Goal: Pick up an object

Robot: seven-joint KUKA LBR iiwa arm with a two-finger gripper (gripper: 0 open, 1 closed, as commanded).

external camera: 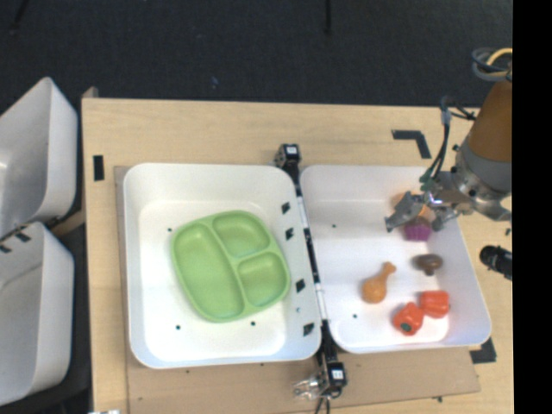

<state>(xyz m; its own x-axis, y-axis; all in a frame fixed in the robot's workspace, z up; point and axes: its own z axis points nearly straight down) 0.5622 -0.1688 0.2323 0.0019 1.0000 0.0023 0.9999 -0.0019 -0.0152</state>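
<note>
My gripper (420, 215) hangs over the upper right part of the right bin (345, 198), fingers spread apart and pointing down. A small purple object (418, 231) lies just below it, between the fingertips' reach but not gripped. An orange piece (402, 201) peeks out beside the left finger. Lower in the same bin lie a brown mushroom-like piece (428, 264), an orange drumstick-shaped toy (378, 283), and two red-orange pepper-like toys (409, 318) (435, 303).
The left bin (147, 197) holds a green three-compartment plate (229, 265). A black-clipped divider (304, 240) separates the bins. White containers (34, 162) stand off the bench at left. The arm's orange band (493, 128) rises at the right edge.
</note>
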